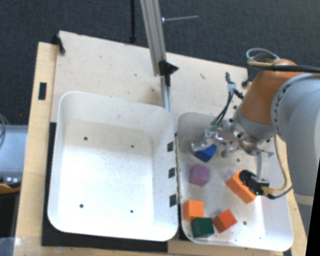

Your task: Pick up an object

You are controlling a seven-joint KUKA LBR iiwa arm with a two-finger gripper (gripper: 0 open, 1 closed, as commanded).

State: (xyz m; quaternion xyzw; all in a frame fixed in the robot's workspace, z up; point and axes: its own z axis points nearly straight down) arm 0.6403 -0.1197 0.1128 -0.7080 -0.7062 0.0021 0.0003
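Note:
My gripper (206, 142) is low in the upper left part of the right bin (274, 224), right over a blue block (205, 155) that peeks out just beneath it. The gripper and the blue block look to be touching, but the arm's wrist hides how they meet. A purple block (200, 175) lies just below the blue one. An orange block (241, 187) sits to the right. Near the bin's front edge are another orange block (194, 209), a green block (203, 226) and an orange-red block (225, 220).
The left bin (68, 140) stands beside the right one, their walls meeting at the middle. A slanted metal post (154, 30) rises behind the bins. The grey arm with its orange band (260, 101) covers the right bin's far right corner.

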